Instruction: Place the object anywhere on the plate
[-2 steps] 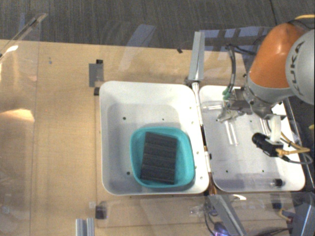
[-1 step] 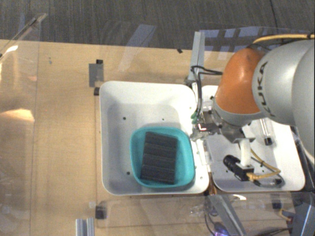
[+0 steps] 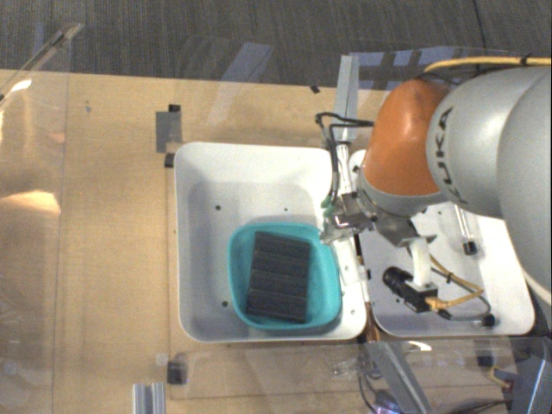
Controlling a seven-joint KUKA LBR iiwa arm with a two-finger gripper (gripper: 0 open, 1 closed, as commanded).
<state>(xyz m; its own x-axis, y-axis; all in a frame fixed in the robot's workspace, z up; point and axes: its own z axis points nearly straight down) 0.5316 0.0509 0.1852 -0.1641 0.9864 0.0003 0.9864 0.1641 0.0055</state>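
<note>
**Block on plate, gripper by the bin divide**

Nearest: teal plate [image 3: 238, 270] sits in near-R part of L bin [image 3: 203, 222], close to bin's near & R walls. Dark grey ribbed block [image 3: 279, 276] lies flat on plate, approx centred. Its long side runs near-to-far w/ a slight tilt, and all of it is inside the plate rim. R bin [image 3: 504, 317] is just beside L bin, rims side by side; much of it is covered by the arm.

Further back: gripper [image 3: 338, 222] hangs over the divide btwn bins, just beyond plate's far-R rim & apart from block. Open or closed: can't tell, as the wrist hides it. Above it is the orange band [image 3: 405, 145], then grey arm [image 3: 492, 136] coming in from R over R bin.

Far: wooden bench [image 3: 95, 231], small grey bracket [image 3: 167, 132] by L bin's far-L corner, then grey carpet [image 3: 216, 15].
</note>
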